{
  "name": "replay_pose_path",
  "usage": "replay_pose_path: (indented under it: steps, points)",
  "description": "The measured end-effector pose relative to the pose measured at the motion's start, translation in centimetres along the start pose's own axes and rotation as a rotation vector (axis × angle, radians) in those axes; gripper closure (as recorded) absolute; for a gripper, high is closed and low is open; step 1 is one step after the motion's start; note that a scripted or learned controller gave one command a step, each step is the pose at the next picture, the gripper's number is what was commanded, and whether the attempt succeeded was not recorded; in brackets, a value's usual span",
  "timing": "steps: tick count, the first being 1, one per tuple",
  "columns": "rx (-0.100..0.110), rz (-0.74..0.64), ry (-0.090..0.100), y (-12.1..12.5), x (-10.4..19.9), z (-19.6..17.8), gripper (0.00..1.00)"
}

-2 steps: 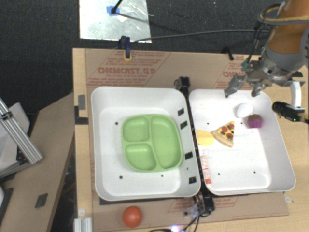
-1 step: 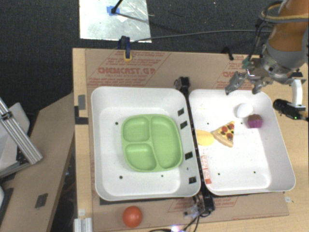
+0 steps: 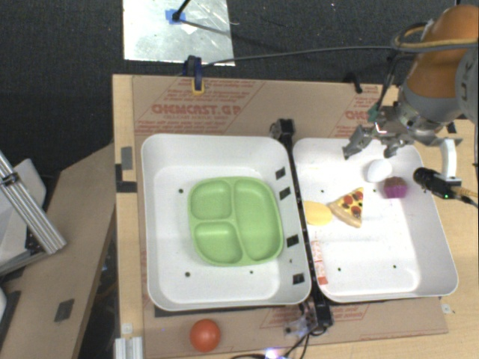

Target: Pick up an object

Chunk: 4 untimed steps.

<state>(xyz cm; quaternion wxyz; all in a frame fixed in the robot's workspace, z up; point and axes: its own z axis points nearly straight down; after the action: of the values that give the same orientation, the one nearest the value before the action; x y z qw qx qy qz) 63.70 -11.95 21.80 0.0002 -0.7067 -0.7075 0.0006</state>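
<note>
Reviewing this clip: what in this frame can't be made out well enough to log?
- Gripper, camera view: fingers are small and dark over the right bin; the frame does not settle how high it hangs.
- White object: pale on the white bin floor, its shape and kind are unclear.
- Purple object: too small and blurred to identify.
- Yellow piece: its right side is covered by the pizza slice toy.
</note>
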Motion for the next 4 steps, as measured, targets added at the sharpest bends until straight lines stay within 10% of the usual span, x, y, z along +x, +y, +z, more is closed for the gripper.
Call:
replay_pose_path:
  steps: [2,3,4]
  points:
    - [0.001,0.000,0.000,1.0,0.0,10.5,0.00]
    - [-0.006,-0.001,0.000,1.2,0.0,9.0,1.00]
    - [-0.010,-0.002,-0.001,1.5,-0.1,2.4,1.00]
